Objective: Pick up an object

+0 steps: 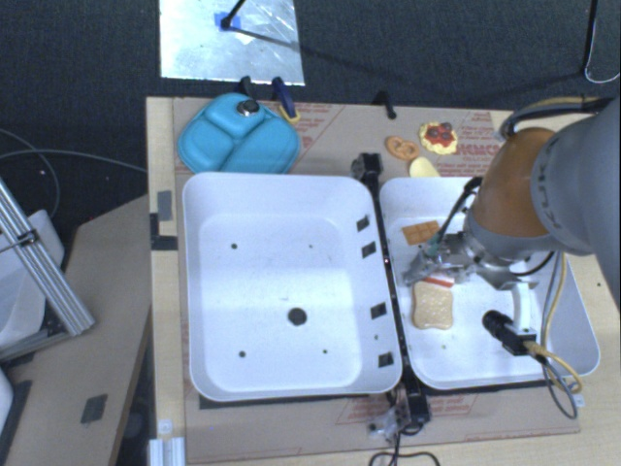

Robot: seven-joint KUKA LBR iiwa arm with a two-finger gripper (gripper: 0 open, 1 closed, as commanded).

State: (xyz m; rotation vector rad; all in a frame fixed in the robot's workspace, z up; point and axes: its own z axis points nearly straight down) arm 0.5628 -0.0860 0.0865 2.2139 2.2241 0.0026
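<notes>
Bread slice (434, 308): pale tan, squarish, speckled, flat in right bin (485, 367).

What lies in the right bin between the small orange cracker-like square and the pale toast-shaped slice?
In the camera view, the tool sits between the small orange cracker-like square and the pale toast-shaped slice, over a small white-and-red piece on the right white bin's floor.

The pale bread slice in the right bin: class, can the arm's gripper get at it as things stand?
Probably yes. The gripper hangs just above the bread slice in the right bin, and nothing lies on top of the slice.
</notes>
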